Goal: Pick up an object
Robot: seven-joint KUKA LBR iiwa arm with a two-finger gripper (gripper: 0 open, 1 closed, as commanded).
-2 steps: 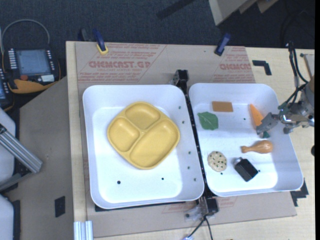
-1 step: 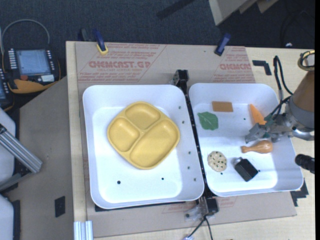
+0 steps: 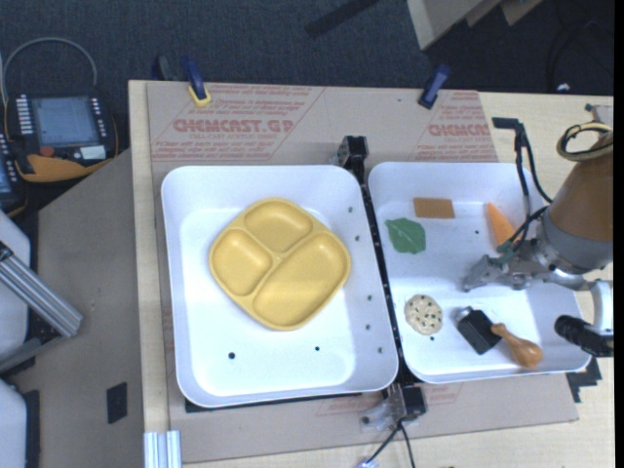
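Two white bins on a cardboard-topped bench

The bench (image 3: 292,125) is covered with brown cardboard that has red words printed on it. Two clips, one with yellow on it (image 3: 198,91) and a blue one (image 3: 433,86), hold the cardboard at the far edge. Around the bench the floor is dark blue-grey. On the far left sits a small screen box (image 3: 60,125) with a black cable looped over it.

The left bin (image 3: 283,364) holds a yellow plate (image 3: 280,262) split into three parts.

The right bin (image 3: 439,354) holds small toys. A brown cracker (image 3: 434,208) lies at the far side, and a green leaf (image 3: 406,235) lies just near of it. An orange carrot (image 3: 499,224) lies to the right. A round cookie with dark dots (image 3: 423,313) sits near the left wall. A brush with a black head and wooden handle (image 3: 497,335) lies beside it to the right.

The grey arm comes in from the right. Its jaws (image 3: 487,273) sit low over the right bin, between the carrot and the brush. They look spread apart, with nothing between them.
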